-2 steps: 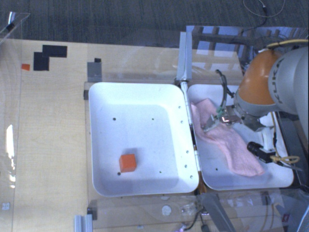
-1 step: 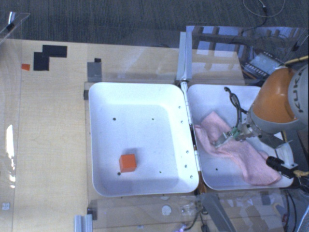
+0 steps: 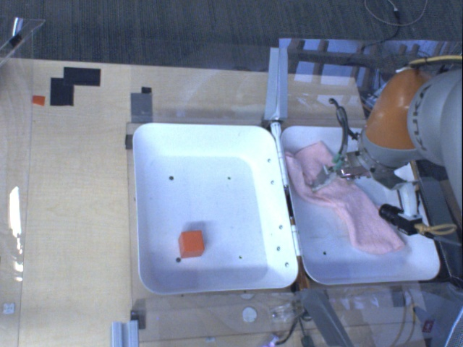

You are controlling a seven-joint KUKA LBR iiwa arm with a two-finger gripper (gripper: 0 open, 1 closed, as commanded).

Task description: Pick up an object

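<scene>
Both bins, left [image 3: 155, 194] and right [image 3: 405, 266], look like smooth white plastic with a slight sheen. The pink cloth [image 3: 347, 208] is soft, matt, towel-like fabric. The orange cube [image 3: 192, 243] looks matt. The bench [image 3: 72, 194] is pale wood-grain with a smooth finish. The arm's orange band [image 3: 391, 118] is glossy
</scene>
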